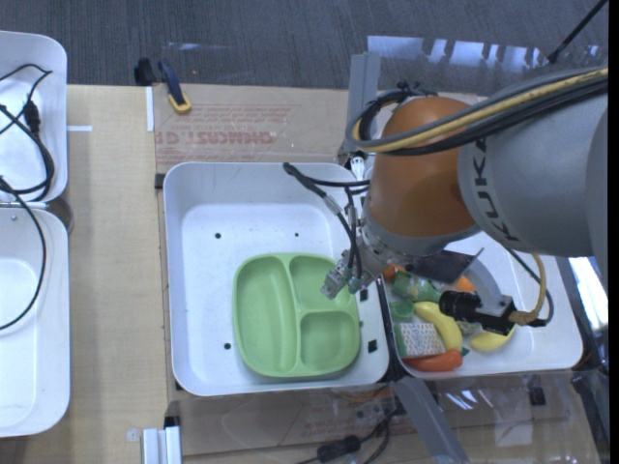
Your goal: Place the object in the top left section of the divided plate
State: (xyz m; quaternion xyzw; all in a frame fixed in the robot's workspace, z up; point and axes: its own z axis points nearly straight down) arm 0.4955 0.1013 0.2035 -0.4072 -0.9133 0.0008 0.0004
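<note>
A light green divided plate [266, 309] lies in the left white bin [184, 259], toward its front right. It has one long section on the left and two smaller ones on the right, and all three look bare. My gripper [343, 278] hangs over the plate's upper right section, near the wall between the bins. I see no object in it. The big orange wrist and grey arm hide much of the right bin [561, 354].
The right bin holds toy food: a banana [440, 325], a red pepper [435, 362], an orange piece [465, 284], a green item [416, 286] and a patterned packet [418, 337]. A small clamp [172, 86] lies on the bench behind. Cables [24, 153] run over white trays at far left.
</note>
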